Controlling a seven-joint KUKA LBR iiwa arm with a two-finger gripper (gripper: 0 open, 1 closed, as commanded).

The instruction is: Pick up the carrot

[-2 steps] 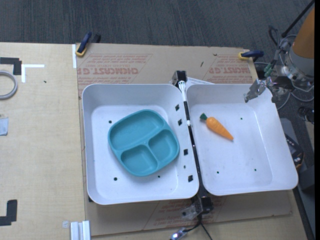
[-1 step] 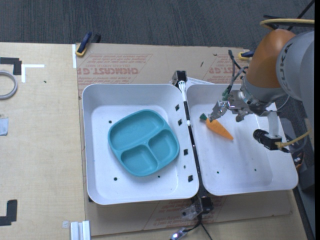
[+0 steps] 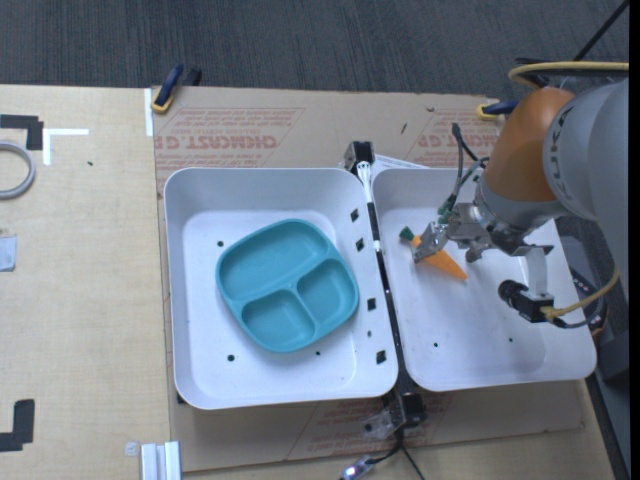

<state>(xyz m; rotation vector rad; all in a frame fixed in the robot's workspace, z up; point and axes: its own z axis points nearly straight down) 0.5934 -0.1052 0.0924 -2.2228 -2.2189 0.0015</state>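
We see the carrot [image 3: 443,263] in the right bin [image 3: 470,358], just right of the middle wall; the gripper [image 3: 437,240] sits right on it; we cannot tell its grip; lifting is not done, we think.

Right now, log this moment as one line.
gripper: over carrot, grasp unclear | carrot: right bin, upper left | left bin: teal divided plate

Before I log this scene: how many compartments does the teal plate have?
3. The teal plate in the left bin has one long compartment along its upper left and two smaller ones at its lower right.
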